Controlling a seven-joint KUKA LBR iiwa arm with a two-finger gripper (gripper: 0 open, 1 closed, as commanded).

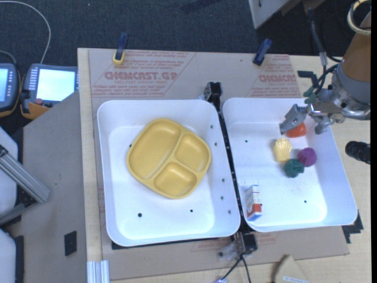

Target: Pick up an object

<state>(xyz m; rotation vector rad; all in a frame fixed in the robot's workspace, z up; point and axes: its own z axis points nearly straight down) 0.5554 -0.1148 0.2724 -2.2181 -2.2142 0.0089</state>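
In the right bin [330, 202], near its far side, lie a yellow lump [282, 150], a purple piece [307, 155] and a dark green piece [294, 168] close together. An orange object [298, 131] lies just beyond them, partly hidden by the gripper's left finger [291, 120]. My gripper [306, 125] hangs over the bin's far right part, open, fingers spread, with the orange object low between them toward the left finger. A small red and white carton [253, 200] lies at the bin's near left corner.
The left bin [112, 175] holds a yellow divided plate [169, 157]. A black divider clamp [212, 91] sits between the bins at the far side. Blue clamps [262, 51] hold the cardboard's far edge. The right bin's near right floor is bare.
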